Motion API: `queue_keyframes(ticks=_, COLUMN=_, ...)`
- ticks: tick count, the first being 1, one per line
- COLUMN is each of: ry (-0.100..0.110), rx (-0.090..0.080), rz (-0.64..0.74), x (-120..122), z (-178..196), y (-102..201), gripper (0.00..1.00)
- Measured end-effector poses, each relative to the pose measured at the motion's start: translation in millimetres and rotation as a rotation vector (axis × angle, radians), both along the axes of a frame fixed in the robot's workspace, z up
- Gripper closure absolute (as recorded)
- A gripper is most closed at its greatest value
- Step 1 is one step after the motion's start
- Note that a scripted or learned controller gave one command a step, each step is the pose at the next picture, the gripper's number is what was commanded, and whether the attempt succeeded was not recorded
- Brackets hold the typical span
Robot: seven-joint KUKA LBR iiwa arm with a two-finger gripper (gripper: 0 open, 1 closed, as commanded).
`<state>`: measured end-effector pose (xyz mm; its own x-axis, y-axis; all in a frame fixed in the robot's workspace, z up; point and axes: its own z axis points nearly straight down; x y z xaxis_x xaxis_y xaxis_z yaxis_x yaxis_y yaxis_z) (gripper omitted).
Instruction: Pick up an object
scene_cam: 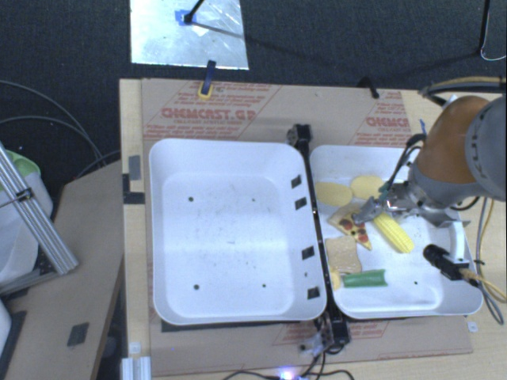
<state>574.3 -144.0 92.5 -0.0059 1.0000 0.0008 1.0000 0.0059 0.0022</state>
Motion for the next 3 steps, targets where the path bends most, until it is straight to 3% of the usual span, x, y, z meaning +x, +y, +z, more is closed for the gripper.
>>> queue_keyframes(ticks=1, ry=-0.006, rx=-0.003, rz=0.003, x=49, z=2, y=50, gripper=0.0)
queue_keyframes(ticks=2, ry=0.002, rx=-0.005, rz=-0.001, x=64, z=-4, y=57, gripper=0.0)
queue_keyframes(ticks=3, ry=-0.01, rx=-0.001, rz=-0.007, x=9, z=-3, y=51, gripper=0.0)
